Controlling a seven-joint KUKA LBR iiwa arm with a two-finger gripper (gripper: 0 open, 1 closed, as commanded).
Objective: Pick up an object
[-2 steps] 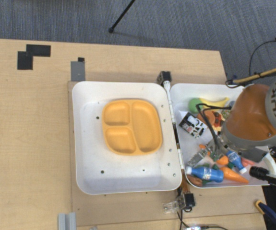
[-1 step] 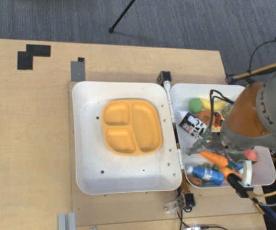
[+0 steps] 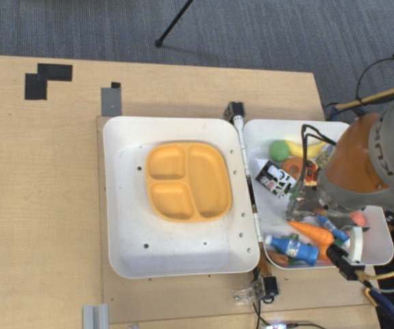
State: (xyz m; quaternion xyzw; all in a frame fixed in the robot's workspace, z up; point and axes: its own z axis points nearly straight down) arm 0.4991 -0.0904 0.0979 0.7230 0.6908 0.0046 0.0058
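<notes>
On the left, a wooden bench point(image 3: 39, 204) carries two shallow white bins side by side. The left bin point(image 3: 131, 252) holds a yellow-orange divided plate point(image 3: 186, 181) with three compartments, lying flat near the bin's middle.

The right bin point(image 3: 378, 245) is crowded. A black-and-white printed card or packet point(image 3: 275, 179) lies tilted near its left wall. Above it sits a green ball-like object point(image 3: 278, 149), with a yellow item point(image 3: 294, 144) just beside it and a small orange-brown round object point(image 3: 293, 167) below that. Along the bin's lower edge lies a blue plastic bottle point(image 3: 294, 247) on its side, and just right of it an orange toy carrot point(image 3: 312, 232) lies at a slant.

The gripper point(image 3: 305, 205) hangs over the middle of the right bin, just above the carrot's thick end, under the arm's orange band point(image 3: 351, 157). Whether its fingers are spread or closed cannot be told, and nothing is visibly caught between them.
</notes>
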